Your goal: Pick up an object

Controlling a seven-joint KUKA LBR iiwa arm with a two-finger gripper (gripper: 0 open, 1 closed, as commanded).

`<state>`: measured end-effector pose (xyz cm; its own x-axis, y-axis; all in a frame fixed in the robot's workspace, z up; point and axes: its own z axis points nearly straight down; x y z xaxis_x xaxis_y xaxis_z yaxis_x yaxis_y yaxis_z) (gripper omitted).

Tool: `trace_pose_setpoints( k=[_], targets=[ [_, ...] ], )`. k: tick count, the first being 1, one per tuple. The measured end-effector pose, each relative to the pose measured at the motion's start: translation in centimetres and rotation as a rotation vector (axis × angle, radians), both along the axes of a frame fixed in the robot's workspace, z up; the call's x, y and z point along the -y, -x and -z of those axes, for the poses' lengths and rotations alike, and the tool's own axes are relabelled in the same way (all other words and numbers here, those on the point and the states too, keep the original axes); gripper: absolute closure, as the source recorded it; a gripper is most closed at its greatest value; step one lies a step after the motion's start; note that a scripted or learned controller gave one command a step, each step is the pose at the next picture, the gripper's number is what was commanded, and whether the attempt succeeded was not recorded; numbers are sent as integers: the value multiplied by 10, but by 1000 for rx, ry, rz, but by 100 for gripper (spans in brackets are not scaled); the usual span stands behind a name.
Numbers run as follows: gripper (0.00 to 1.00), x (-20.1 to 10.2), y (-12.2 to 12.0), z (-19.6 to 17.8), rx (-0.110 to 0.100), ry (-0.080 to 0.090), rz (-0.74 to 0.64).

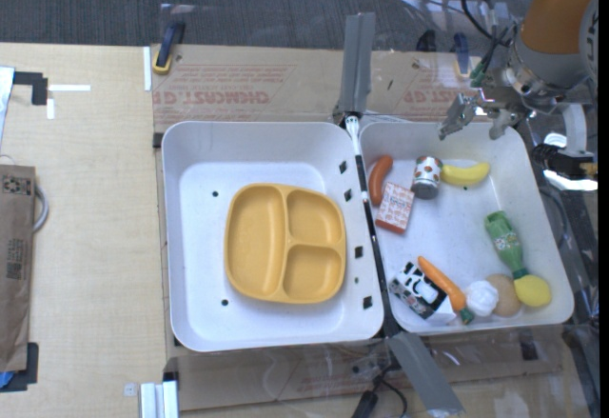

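The end effector (473, 115) hangs spread over the right bin's (533, 159) rim, its arm (561, 7) cut off.

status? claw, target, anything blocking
Claw open, nothing between its fingers, above the right bin's far edge. Nearest items: banana, small can, both lying free. Nothing in the way.

Two white bins (181, 245); one yellow divided plate (284, 242) at 9 o'clock. At 3 o'clock: one banana (465, 173), one can (426, 177), one carrot (442, 284), one green bottle (504, 242), one lemon (533, 290), one sausage (380, 178), maybe two small packets (395, 209).
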<state>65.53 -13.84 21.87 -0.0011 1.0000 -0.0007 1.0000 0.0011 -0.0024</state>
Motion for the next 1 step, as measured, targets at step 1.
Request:
trace_pose_setpoints(
  k=[1],
  targets=[
    [0, 44, 6, 53, 0, 0, -63]
  ],
)
